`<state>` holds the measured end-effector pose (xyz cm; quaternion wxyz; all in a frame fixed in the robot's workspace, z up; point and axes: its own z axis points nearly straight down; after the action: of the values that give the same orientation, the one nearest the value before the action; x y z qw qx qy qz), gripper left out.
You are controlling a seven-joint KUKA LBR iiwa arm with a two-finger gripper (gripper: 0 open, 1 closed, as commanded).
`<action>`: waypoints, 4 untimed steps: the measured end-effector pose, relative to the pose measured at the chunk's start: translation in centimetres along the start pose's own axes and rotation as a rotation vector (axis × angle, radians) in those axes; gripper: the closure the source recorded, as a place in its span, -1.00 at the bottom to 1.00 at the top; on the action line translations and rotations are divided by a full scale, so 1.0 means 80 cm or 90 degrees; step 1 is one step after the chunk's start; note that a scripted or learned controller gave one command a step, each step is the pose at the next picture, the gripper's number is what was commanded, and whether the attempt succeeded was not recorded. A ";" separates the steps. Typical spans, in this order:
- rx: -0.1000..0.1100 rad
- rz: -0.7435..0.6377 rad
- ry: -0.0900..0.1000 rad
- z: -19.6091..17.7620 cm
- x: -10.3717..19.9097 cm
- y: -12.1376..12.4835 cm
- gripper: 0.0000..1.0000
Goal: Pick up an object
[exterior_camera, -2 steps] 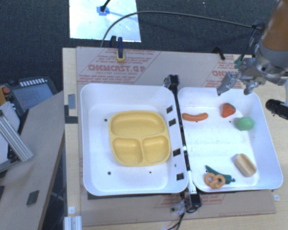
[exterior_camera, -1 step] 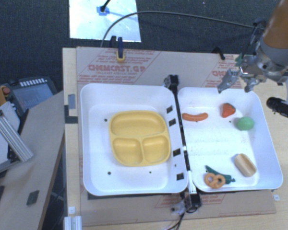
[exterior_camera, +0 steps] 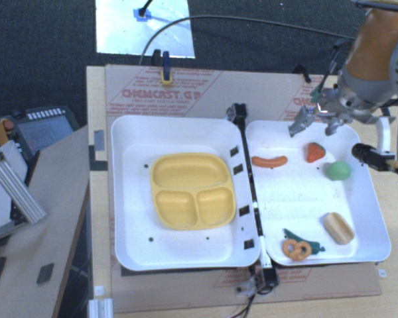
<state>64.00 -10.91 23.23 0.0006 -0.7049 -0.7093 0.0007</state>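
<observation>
The gripper (exterior_camera: 315,124) hangs over the far edge of the right bin (exterior_camera: 368,197), its two grey fingers spread apart with nothing between them — open, and clear of every object. Just below and beside its right finger lies a red strawberry-like piece (exterior_camera: 315,152), near the bin's far edge; an orange-red sausage (exterior_camera: 270,161) lies to the left of it, close to the divider where the two bins meet. A green ball (exterior_camera: 339,171) sits toward the bin's right edge, just beside the strawberry piece and near a black fitting (exterior_camera: 366,155) that sticks in over the right rim. Toward the near edge lie a tan bread roll (exterior_camera: 339,228) and, by the near-left corner, a small pretzel (exterior_camera: 296,249) resting against a dark green leafy piece (exterior_camera: 310,242) — the two touch. The left bin (exterior_camera: 129,197) carries a yellow divided plate (exterior_camera: 192,191) in its middle, well apart from the gripper. Black clips (exterior_camera: 239,169) line the seam between the bins. Both bins rest on a cardboard sheet (exterior_camera: 186,88) on the tabletop (exterior_camera: 385,177), with a blue-and-yellow clamp (exterior_camera: 166,68) at the sheet's far edge.
</observation>
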 end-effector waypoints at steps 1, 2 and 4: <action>-0.001 0.003 0.000 0.052 -0.001 -0.003 -1.00; 0.000 0.003 0.000 0.109 -0.008 0.004 -1.00; -0.005 0.004 -0.001 0.035 -0.015 0.004 1.00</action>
<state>64.33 -12.12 20.46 -0.0027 -0.7074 -0.7068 -0.0018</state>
